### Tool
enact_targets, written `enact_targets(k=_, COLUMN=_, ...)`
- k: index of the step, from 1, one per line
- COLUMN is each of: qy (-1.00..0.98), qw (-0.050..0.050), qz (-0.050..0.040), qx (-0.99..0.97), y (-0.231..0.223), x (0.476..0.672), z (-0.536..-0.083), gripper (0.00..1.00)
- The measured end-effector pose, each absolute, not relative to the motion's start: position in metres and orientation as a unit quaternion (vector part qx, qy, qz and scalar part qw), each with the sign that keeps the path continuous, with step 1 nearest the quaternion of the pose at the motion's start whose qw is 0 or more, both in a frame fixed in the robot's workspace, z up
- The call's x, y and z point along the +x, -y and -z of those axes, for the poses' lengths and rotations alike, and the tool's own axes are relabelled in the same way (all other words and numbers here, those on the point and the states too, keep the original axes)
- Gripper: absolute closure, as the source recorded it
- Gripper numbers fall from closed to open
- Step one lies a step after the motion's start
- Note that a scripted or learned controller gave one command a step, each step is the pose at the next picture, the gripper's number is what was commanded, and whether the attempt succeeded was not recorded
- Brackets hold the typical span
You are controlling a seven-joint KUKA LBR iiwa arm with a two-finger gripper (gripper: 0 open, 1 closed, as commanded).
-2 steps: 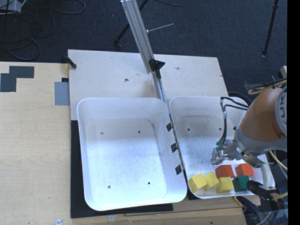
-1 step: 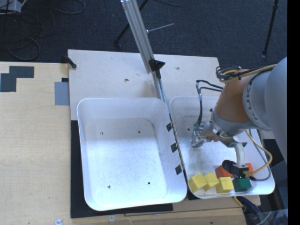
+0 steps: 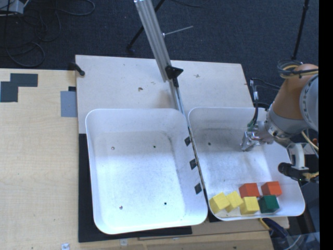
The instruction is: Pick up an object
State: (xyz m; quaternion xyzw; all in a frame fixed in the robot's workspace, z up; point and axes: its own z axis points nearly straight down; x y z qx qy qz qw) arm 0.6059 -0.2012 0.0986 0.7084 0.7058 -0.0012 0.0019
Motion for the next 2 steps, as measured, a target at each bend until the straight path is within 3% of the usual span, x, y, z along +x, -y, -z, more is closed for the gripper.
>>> enact_targets(k=1, qy=-0.706, qw=0.002, qz=-0.001, qx=0.708, y=0.155, x=0.508, z=-0.093, gripper=1.0)
enact_targets(k=2, qy=-0.708, qw=0.003, qz=-0.0015, qx=0.707, y=0.096, x=0.488, z=-0.093, gripper=1.0)
